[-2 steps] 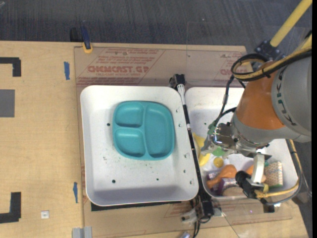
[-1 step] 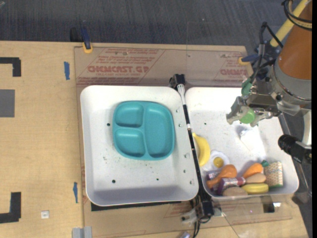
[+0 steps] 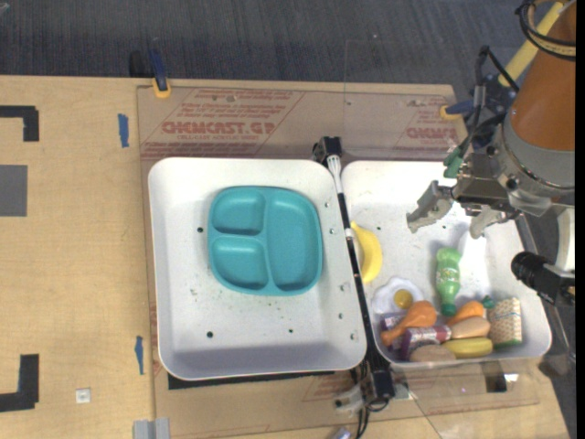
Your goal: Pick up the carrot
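The carrot [image 3: 468, 312] is a short orange piece with a green tip, lying among toy foods at the front of the right bin [image 3: 388, 186]. My gripper [image 3: 452, 216] hangs above that bin's middle, behind the carrot and apart from it. Its two fingers [image 3: 426, 210] are spread open with nothing between them. A green bottle [image 3: 447, 277] lies between the gripper and the carrot.
The left bin [image 3: 174, 273] holds a teal divided plate [image 3: 266, 239]. The right bin also holds a banana [image 3: 370, 252] by its left wall, a fried egg [image 3: 399, 295], an orange drumstick-like piece [image 3: 419, 316], a purple item [image 3: 422, 337] and a waffle-like block [image 3: 505, 321].
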Action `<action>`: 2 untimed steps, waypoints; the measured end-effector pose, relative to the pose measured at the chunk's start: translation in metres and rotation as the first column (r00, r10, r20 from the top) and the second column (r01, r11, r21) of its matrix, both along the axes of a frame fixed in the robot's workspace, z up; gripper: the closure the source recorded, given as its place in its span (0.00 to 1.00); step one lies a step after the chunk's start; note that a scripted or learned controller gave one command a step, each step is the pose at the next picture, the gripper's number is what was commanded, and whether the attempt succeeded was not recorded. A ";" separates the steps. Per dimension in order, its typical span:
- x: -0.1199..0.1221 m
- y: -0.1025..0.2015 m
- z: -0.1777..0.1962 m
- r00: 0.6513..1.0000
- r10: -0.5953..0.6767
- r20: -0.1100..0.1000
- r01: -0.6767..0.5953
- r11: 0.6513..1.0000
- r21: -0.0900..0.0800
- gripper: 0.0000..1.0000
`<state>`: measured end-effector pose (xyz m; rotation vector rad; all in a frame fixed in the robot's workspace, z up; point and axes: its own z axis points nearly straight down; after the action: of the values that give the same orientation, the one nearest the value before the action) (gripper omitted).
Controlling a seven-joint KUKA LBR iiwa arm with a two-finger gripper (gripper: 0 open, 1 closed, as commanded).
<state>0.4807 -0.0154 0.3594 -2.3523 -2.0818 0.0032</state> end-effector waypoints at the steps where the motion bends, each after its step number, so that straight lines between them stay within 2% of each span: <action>1: -0.005 0.001 -0.170 0.994 -0.109 -0.016 0.109 0.994 -0.002 0.00; 2: 0.008 -0.065 -0.176 0.988 0.151 -0.003 -0.151 0.988 0.001 0.00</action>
<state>0.4885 -0.0802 0.1839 -2.1856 -2.2526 0.0051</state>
